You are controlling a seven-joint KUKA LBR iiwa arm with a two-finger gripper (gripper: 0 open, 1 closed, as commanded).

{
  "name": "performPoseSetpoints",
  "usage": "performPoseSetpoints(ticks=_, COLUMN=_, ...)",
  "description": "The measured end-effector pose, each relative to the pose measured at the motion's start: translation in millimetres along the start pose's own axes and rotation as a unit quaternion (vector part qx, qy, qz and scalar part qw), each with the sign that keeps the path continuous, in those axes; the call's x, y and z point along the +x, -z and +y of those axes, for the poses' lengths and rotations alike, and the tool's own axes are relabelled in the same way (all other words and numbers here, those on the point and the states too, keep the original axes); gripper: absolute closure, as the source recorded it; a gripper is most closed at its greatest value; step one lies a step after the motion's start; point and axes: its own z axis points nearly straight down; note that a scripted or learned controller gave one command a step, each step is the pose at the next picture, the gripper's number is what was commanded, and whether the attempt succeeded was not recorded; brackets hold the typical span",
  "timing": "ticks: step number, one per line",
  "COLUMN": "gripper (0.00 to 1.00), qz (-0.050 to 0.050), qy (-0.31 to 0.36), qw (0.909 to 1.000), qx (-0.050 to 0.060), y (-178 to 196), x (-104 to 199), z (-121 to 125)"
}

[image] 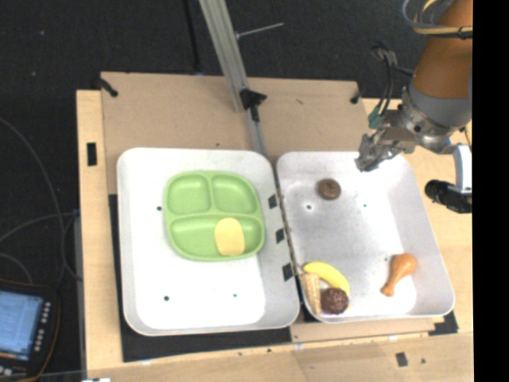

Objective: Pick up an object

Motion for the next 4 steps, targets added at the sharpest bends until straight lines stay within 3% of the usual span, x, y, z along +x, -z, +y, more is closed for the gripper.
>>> performPoseSetpoints(ticks=2, gripper=1.00, qz=0.001, qy=0.002, qw=1.0000, qx=0.003, y=-17, x=102, z=-38)
performPoseSetpoints(ticks=4, gripper=1.00, qz=0.001, qy=0.002, qw=1.0000, qx=0.003, y=-45, x=185, z=-58)
